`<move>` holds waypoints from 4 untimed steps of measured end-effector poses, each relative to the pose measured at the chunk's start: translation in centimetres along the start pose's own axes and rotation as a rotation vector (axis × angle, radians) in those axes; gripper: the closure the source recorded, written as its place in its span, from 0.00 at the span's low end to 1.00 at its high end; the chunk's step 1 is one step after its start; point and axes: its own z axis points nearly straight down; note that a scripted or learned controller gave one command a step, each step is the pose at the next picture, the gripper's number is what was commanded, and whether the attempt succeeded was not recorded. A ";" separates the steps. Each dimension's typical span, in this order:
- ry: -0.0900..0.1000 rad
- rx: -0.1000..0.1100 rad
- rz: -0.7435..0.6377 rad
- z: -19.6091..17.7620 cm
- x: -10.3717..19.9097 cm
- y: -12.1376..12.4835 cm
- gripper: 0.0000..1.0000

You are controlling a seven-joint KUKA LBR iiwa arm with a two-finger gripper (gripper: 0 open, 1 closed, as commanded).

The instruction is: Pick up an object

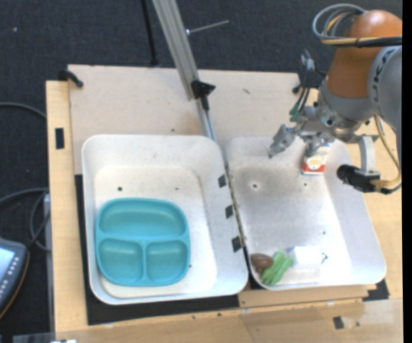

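Down at the near edge of the right bin [374, 257] you had a green pod-looking thing [279, 266], a brown lump [262, 261] touching it and a flat white piece [307, 254] just beside them. All of that sat well apart from the gripper [307, 140].

The gripper itself hung over the far end of that bin. Honestly, you couldn't tell how wide it stood or whether it had hold of anything, since the wrist hid that part. A small red-and-white carton [313, 164] sat right under it, near the bin's far wall, and I'd guess that was the pick.

What I'd worry about: the carton was small and close to the wall, so an off-centre close could have tipped it or shoved it against the rim instead of catching it. Nothing else looked at risk. The left bin [120, 156] with the teal plate [143, 241] was well out of the way.
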 end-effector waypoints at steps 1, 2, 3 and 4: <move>-0.001 -0.002 -0.003 -1.2 -0.1 0.1 1.00; 0.005 0.004 -0.003 0.8 7.5 -5.2 1.00; 0.003 0.000 0.006 -3.5 6.9 -15.3 1.00; 0.004 0.004 -0.002 1.8 12.6 -15.6 1.00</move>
